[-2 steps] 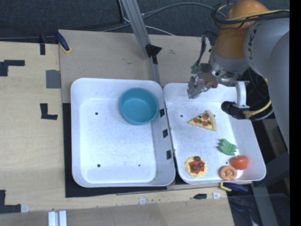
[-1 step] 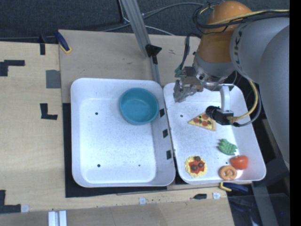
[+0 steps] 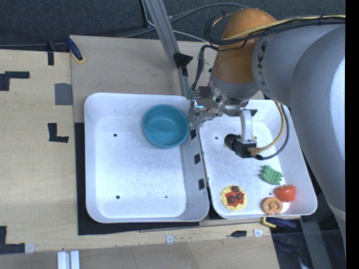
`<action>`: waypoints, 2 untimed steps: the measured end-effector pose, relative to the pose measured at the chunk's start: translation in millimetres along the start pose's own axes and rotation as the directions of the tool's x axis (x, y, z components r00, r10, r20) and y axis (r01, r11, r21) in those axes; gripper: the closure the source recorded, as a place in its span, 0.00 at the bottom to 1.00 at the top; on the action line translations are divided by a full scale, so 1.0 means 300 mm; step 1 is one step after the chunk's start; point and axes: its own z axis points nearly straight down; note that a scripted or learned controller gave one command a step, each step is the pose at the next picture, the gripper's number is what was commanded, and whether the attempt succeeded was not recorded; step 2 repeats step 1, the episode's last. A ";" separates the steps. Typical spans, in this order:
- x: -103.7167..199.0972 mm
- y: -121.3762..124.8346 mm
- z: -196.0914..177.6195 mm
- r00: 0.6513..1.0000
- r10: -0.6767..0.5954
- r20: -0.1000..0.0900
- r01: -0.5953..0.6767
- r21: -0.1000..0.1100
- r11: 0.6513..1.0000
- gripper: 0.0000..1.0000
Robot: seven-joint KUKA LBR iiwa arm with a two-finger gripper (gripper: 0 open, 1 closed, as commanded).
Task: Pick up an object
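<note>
The gripper (image 3: 196,116) clamps the right rim of a blue bowl (image 3: 164,126), which hangs tilted over the left bin (image 3: 106,150). In the right bin (image 3: 297,167) lie a green leafy toy (image 3: 271,175), a small pizza (image 3: 233,198), a tomato (image 3: 286,193) and a pretzel (image 3: 272,205). Both bins rest on a tan bench (image 3: 33,167).

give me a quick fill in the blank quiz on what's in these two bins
1. The bowl in the left bin is coloured ____.
2. The small pizza lies in the ____ bin.
3. The red tomato sits right next to the ____.
4. The green leafy toy lies ____ the tomato in the picture.

Missing words: blue; right; pretzel; above
</note>
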 end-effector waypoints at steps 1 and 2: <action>0.160 -0.063 -0.049 1.000 -0.001 -0.001 0.001 -0.002 1.000 1.00; 0.160 -0.063 -0.049 1.000 -0.001 -0.001 0.001 -0.002 1.000 1.00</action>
